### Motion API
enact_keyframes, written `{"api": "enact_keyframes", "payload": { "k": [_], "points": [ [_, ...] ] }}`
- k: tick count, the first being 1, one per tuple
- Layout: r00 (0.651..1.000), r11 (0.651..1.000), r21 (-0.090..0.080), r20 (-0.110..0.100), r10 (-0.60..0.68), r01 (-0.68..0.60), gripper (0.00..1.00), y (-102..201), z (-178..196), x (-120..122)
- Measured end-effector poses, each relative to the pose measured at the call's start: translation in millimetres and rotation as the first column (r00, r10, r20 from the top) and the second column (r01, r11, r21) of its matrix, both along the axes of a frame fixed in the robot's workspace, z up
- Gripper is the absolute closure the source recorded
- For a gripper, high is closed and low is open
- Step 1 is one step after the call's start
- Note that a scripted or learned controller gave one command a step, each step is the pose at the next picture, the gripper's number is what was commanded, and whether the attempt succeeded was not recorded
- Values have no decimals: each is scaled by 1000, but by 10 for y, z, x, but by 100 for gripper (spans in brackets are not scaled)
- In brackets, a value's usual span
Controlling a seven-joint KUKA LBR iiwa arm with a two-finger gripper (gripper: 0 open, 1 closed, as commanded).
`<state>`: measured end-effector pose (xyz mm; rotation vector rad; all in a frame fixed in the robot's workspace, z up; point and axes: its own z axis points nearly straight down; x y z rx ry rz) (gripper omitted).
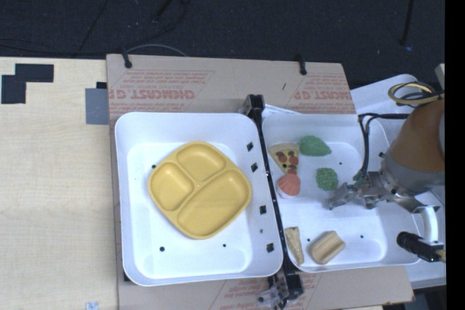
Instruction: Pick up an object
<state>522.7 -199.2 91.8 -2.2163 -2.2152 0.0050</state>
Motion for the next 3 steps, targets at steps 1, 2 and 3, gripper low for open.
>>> {"api": "enact_keyframes", "payload": {
  "k": [1,2,3],
  "points": [
    [1000,1000,-2,3,-3,3,100,-14,130,8],
    [1000,1000,-5,12,2,-2,100,-35,703,114],
    [1000,1000,-5,11,3,-3,100,-41,1174,124]
  ]
}}
